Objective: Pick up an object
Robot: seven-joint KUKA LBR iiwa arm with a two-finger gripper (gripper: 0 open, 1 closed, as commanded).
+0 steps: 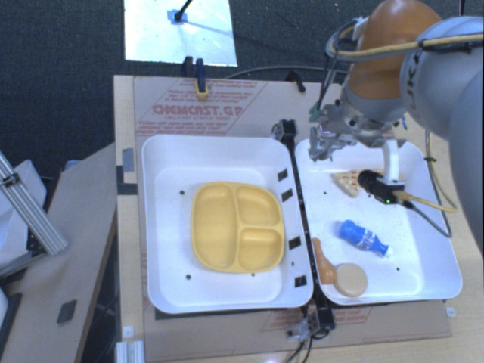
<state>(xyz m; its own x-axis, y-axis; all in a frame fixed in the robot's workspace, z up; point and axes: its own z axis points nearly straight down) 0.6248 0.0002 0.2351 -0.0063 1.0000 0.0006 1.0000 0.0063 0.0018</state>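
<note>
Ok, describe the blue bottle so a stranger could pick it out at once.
Look in the right-hand shallow white bin, near its middle. The small blue plastic bottle lies on its side there, above a round tan wooden spoon. It is the one blue thing in that bin.

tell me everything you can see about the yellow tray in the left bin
The yellow tray is a rounded-square divided plate that looks like matte plastic, with three compartments: one long one on its left side and two smaller ones on its right. All three hold nothing. It lies flat, open side up and turned slightly, near the middle of the left bin, resting on the bin floor. It stands apart from the bin's walls, and nothing else touches it.
</note>
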